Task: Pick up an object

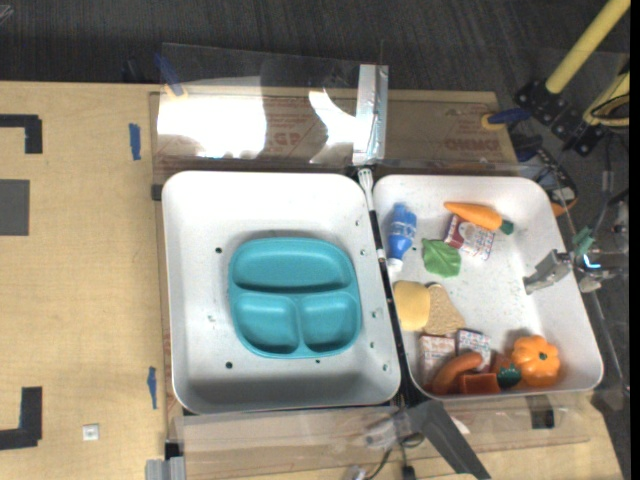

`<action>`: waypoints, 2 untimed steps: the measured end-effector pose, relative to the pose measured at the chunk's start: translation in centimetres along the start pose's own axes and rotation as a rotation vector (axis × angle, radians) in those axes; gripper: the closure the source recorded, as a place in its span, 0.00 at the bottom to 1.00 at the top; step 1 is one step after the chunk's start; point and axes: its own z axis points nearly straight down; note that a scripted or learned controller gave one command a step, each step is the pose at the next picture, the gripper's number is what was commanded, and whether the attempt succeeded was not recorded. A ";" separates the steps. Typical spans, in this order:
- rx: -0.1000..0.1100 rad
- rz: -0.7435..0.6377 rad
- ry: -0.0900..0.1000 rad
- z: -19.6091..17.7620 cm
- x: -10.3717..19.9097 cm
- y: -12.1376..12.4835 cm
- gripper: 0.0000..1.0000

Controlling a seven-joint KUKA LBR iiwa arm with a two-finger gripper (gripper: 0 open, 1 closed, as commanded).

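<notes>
**Hand at the right rim, nothing picked yet**

My hand [560, 265] sits at approx 3 o'clock of the right bin [570, 318], just over its right wall. Whether the fingers are apart or together — can't tell, it's too small and blurred. Nothing visible between them, so I'd judge no grasp so far.

Candidate objs all lie toward 9 o'clock and 6–7 o'clock from me. Nearest, I reckon, is the orange pumpkin [537, 358], toward 6 o'clock, by the bin's lower right corner; it touches a green bit and a red piece w/ a sausage-like thing [452, 368] crowding its 9 o'clock side. The carrot [477, 215] lies toward 10 o'clock, long axis running roughly 10-to-4, its green end pointing my way, resting just beside a red-white packet [470, 239]. Bare white floor betw. me and it — looks like the cleaner approach.

Farther at 9 o'clock: green leaf-like piece [441, 257], blue bottle [401, 230] against the divider, yellow lump [411, 303] on a tan slab.

Left bin [190, 268] holds a teal divided tray [295, 295] — well apart, not relevant to the reach.
</notes>
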 end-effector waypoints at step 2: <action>-0.004 0.083 -0.003 -1.4 -2.9 4.8 1.00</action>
